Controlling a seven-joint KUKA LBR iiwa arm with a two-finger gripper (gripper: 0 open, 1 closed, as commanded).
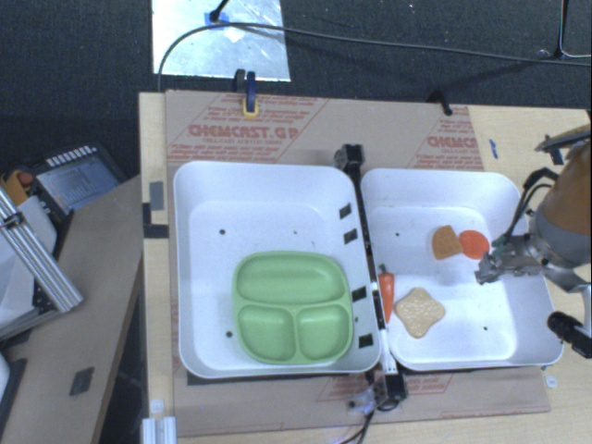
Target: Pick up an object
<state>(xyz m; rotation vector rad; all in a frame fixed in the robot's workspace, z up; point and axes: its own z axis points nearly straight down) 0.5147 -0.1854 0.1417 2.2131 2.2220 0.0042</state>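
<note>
Hovering at 3 o'clock edge of right bin (504, 336): gripper (487, 270), finger state unreadable, possibly nothing held. Red disc (474, 243) just beside, 11 o'clock.

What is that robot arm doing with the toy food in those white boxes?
The robot arm is trying to pick something up. Its gripper hangs over the right bin, just beside a red round piece and a brown piece. It is not holding anything yet. A tan cracker-shaped piece and an orange carrot-like piece lie nearer the bin's left side. The left bin holds a green divided tray.
</note>
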